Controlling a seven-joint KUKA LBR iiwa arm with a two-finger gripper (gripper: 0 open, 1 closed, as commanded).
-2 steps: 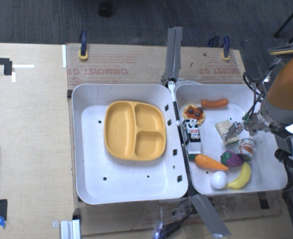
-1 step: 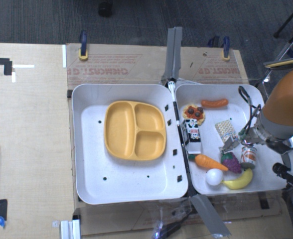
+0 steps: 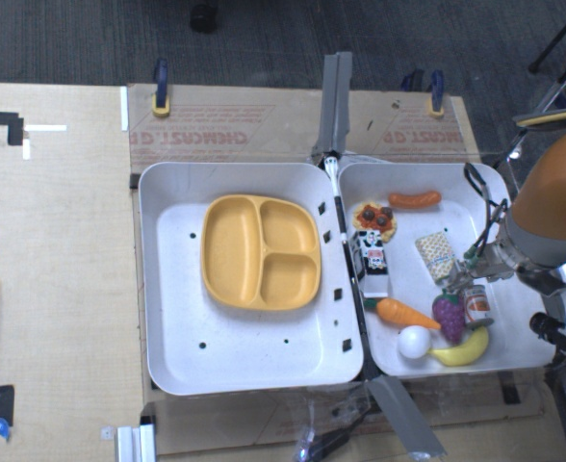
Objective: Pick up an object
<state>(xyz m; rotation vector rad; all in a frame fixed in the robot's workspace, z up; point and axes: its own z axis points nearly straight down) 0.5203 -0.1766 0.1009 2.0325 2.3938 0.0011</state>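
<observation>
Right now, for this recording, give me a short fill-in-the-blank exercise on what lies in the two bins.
1. The yellow divided plate lies in the ____ bin.
2. The carrot is coloured ____.
3. The sausage lies near the ____ edge of the right bin.
4. Next to the banana sits a white ____.

Missing words: left; orange; far; egg

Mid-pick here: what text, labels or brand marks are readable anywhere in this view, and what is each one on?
"CHEMCAST GP": red print, upside down, repeated on the brown sheet behind the bins; letters are blurry, so this reading is uncertain.
Small black-and-white carton in the right bin: markings too small to read.
Small can near the gripper: label too blurred to read.
Cracker packet: no readable print.
</observation>
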